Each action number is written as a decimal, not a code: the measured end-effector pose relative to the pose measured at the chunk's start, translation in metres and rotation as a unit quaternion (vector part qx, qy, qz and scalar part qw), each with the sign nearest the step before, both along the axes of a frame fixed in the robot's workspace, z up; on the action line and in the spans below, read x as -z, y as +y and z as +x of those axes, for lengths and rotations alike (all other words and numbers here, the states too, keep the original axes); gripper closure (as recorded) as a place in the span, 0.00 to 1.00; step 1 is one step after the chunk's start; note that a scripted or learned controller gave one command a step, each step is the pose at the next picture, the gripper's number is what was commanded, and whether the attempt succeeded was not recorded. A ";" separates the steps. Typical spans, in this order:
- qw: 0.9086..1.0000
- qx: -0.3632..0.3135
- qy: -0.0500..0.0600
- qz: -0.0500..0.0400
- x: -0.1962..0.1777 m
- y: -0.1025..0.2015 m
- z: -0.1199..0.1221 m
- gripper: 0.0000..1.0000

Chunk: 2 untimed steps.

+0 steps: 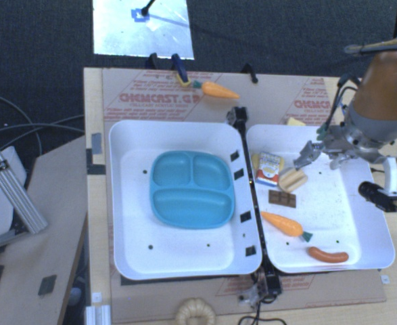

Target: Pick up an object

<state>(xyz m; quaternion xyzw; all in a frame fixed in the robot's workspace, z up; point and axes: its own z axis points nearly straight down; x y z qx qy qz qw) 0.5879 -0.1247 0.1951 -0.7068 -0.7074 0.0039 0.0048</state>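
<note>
1. Fingers (306,156) of the gripper hang over the upper middle of the right white bin (377,246), just above a tan bread-roll toy (292,180). I cannot tell from this slanted view whether they are spread or clenched, and I see nothing between them.

2. Candidates for the pick all lie in that bin: the roll, a small yellow-and-red printed packet (268,167) just left of it, a brown chocolate-bar piece (282,198) just below, an orange plastic carrot (285,225) lower down, and a reddish sausage toy (328,254) near the front wall.

3. My main worry is crowding. The roll, packet and chocolate sit close together, so a descent slightly off centre could land a tip on two items and shove both aside.

4. The roll looks rounded and smooth; I judge it could squirt out if pinched near an end.

5. The left white bin (127,202) holds a blue divided plastic plate (191,189), and a second orange carrot (215,90) lies on the table behind.
</note>
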 end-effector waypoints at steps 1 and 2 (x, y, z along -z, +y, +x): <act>1.000 -0.001 -0.007 -0.001 -0.008 0.000 0.003 0.00; 1.000 0.000 -0.005 0.000 0.046 0.009 -0.002 0.00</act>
